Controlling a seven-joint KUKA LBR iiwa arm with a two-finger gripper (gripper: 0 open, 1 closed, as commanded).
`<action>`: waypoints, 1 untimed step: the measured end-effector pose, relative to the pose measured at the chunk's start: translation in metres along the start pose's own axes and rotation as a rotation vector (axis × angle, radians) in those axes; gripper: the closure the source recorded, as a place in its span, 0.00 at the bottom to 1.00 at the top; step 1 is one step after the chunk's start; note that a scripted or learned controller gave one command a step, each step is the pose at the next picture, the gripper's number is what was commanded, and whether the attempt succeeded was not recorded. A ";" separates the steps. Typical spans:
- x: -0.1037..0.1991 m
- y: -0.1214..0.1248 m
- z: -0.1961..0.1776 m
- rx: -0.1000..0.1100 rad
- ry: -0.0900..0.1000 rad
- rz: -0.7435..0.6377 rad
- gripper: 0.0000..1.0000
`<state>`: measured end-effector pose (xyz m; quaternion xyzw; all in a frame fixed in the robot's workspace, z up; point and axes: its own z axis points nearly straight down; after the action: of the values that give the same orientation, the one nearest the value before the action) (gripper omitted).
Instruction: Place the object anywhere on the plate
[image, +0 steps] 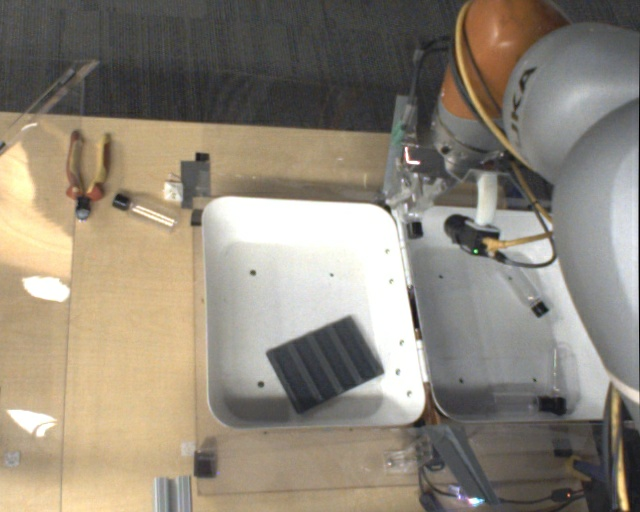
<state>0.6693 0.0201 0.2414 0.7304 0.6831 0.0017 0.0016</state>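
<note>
My gripper (410, 195) hovers over the far rim between the bins, its grip unclear, the dark ribbed plate (325, 363) waiting at the left bin's (240, 230) near edge.

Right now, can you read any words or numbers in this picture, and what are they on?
"KU": black letters on the grey arm, likely the start of its brand name; the rest is cut off.
Nothing is readable on the dark ridged plate, the white bins or the pliers.
</note>
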 end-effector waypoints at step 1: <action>0.046 -0.004 0.057 0.003 0.000 -0.192 1.00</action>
<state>0.6687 0.0663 0.1847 0.6616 0.7499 0.0008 0.0007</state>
